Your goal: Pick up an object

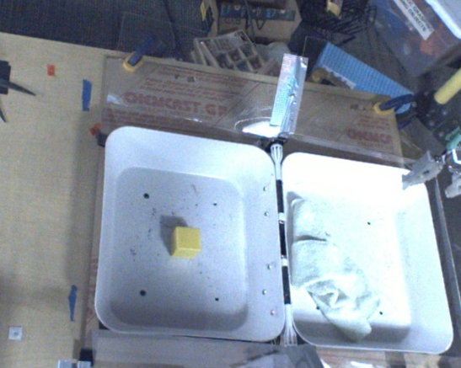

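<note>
**Two candidates in the bins, arm parked at the far right**

The gripper [437, 170] sits at the far right edge of the scene, just beyond the far right corner of the right bin [425, 249], well apart from anything it could grasp. It is small and partly blurred there, so how far it is spread cannot be told; nothing can be seen in its hold.

The left bin [117, 205] contains a small yellow block [187, 242], lying alone near the middle of the floor, a little to the near side, with bare white surface all round it. It looks like a stiff, light cube with flat faces and sharp edges. My judgement is that it is the easier pick: a straight descent with the fingers closing on two opposite side faces should hold, though its surface may be smooth enough to slip if caught only by a corner.

The right bin contains a crumpled white cloth [328, 273], spread from the left wall toward the near middle. It is soft and light and will likely sag and trail when lifted. A raised fold near its centre would be the place to pinch; its pale colour against the bin makes the edges hard to read.

The worktop [25, 193] around the bins bears only small marks and tape.
</note>
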Tool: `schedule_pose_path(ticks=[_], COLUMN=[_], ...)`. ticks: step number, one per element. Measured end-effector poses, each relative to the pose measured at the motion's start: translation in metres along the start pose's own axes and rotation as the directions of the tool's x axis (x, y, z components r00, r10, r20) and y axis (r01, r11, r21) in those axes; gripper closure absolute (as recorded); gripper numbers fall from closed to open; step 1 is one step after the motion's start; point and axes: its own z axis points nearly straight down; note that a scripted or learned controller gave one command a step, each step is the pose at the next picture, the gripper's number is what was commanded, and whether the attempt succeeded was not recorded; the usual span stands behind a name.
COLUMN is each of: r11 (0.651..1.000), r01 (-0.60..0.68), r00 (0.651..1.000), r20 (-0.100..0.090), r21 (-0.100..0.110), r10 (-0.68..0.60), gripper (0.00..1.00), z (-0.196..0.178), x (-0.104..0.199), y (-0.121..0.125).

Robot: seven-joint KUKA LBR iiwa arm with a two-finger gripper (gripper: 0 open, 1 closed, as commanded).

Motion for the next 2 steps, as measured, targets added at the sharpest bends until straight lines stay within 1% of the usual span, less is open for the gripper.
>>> schedule_pose_path(ticks=[1,2], r11=[0.987,0.991], r01=[0.163,0.130], r00=[0.987,0.991], r20=[0.000,0.000], r21=[-0.001,-0.004], r10=[-0.163,-0.130], gripper=[0.00,0.00], z=[0.091,0.167], x=[0.017,0.085], y=[-0.058,-0.083])
